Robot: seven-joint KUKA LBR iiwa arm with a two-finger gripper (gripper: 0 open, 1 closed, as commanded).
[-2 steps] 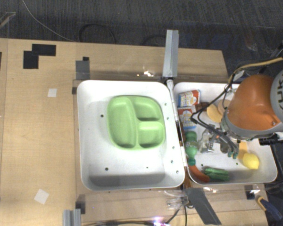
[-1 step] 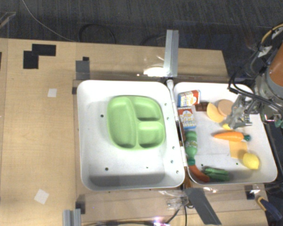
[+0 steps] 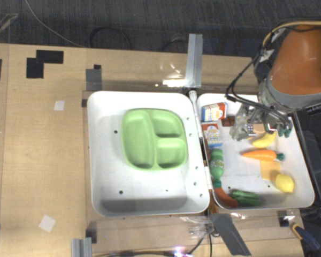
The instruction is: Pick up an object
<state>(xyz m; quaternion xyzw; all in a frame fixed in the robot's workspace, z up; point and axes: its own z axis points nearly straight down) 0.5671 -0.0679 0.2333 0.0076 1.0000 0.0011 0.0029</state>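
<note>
My gripper point(image 3: 262, 131) hangs over the upper part of the right bin point(image 3: 305, 196), under the grey and orange arm point(image 3: 302, 58). Its two metal fingers stand spread, so it is open, and nothing is held between them. A yellow banana point(image 3: 264, 140) lies right by the fingertips; I cannot tell whether it is touched. Just below it lies an orange carrot point(image 3: 261, 155), then a yellow-orange block point(image 3: 270, 169) and a yellow lemon point(image 3: 284, 183).
Along the right bin's left wall sit a red-white carton point(image 3: 213, 113), a blue box point(image 3: 213, 136) and a green bottle point(image 3: 216, 163); red and green vegetables point(image 3: 239, 198) lie at its front. The left bin point(image 3: 104, 159) holds a green divided plate point(image 3: 152, 138).
</note>
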